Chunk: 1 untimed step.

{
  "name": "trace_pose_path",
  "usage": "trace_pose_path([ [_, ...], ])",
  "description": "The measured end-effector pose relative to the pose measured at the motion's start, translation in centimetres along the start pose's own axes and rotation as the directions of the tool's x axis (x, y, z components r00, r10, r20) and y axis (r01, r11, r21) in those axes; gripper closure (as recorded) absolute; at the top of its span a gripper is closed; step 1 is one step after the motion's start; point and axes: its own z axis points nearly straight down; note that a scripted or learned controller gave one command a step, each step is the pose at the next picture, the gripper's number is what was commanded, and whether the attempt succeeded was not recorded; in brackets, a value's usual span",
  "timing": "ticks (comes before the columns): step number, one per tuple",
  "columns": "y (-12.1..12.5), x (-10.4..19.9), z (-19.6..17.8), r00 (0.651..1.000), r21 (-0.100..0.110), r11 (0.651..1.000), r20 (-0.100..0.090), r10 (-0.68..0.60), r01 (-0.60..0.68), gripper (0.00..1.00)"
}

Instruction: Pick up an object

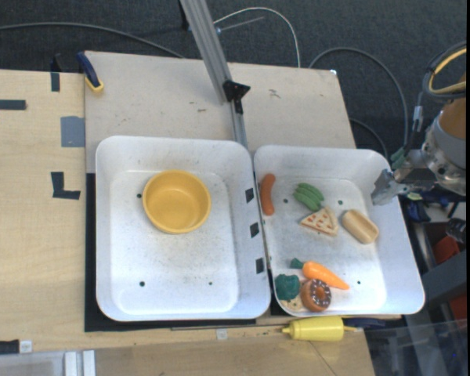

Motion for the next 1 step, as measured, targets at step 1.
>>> trace_pose_path([
  [1, -0.39, 4.91, -0.30, 1.000, 0.002, 1.000, -0.001, -0.004, 0.004, 1.00],
])
